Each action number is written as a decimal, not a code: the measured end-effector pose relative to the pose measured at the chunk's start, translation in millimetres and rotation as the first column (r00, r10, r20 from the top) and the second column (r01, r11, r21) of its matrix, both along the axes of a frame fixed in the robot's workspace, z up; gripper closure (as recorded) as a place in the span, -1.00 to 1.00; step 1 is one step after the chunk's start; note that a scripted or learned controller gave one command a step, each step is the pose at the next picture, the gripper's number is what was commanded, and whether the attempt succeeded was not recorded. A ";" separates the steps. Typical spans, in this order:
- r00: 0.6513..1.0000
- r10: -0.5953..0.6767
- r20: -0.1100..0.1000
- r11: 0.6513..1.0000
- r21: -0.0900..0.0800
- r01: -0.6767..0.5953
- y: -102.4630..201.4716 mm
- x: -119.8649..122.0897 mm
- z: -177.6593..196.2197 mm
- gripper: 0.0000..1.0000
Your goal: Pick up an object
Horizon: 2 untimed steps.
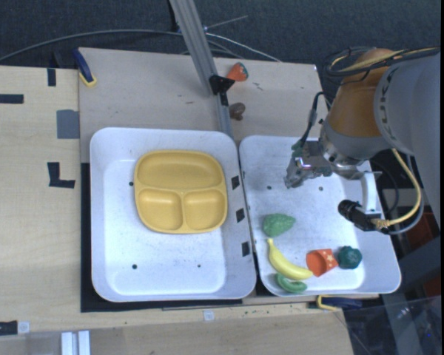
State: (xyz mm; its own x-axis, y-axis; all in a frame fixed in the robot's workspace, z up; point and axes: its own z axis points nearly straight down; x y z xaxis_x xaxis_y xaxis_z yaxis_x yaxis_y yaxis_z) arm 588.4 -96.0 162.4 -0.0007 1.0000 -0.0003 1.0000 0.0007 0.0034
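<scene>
While toys wait at the near edge, the arm hangs above.
Banana, carrot and green leaf sit close in the right bin; gripper, grip unclear, hovers farther back and might bump neighbors.

You'll see a yellow divided plate lying flat in the left white bin — three compartments, rim up. Behind the bins, a grey metal post slants up from the wooden surface, with an orange-tipped clamp just beside its base — blue tape at the far-left corner.
</scene>
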 end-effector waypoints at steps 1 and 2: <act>1.000 0.002 0.000 1.000 0.000 -0.002 3.1 2.9 42.8 1.00; 1.000 0.003 0.001 1.000 0.000 -0.003 12.4 8.8 92.0 1.00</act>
